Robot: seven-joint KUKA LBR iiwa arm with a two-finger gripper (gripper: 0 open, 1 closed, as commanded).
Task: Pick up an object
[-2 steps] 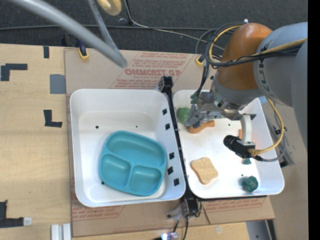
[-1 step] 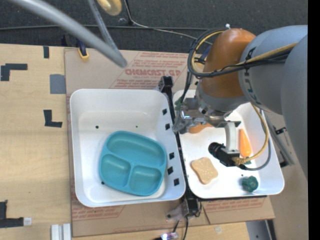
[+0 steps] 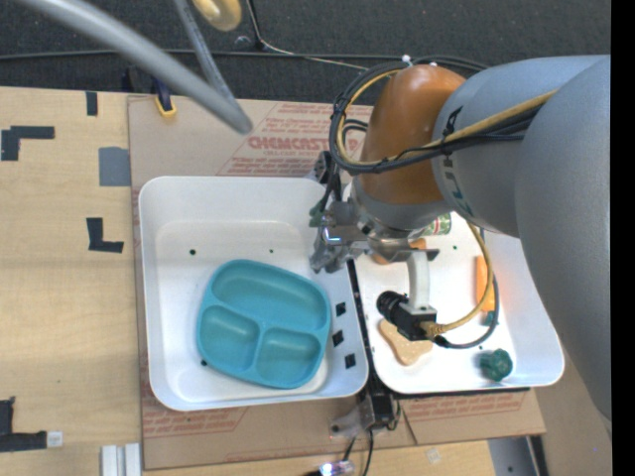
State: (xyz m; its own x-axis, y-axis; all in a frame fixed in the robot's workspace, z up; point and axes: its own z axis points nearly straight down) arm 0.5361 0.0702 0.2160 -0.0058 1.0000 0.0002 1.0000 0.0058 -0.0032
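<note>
On the pale wooden bench point(image 3: 60, 315) a brown cardboard sheet point(image 3: 278, 132) is spread, printed in red with what seems to read "CHEMCAST"; the smaller lines cannot be made out. In the left shallow white bin point(image 3: 149, 266) a teal three-compartment plastic plate point(image 3: 263, 323) is laid flat. The tool point(image 3: 332, 241) is seen over the divide between the bins; whether it is spread or pressed together cannot be told. In the right shallow white bin point(image 3: 541, 350) a flat tan piece point(image 3: 409, 353) is found near the front, an orange stick point(image 3: 483, 278) further right, and a green rounded lump point(image 3: 495, 365) by the front right corner.
</note>
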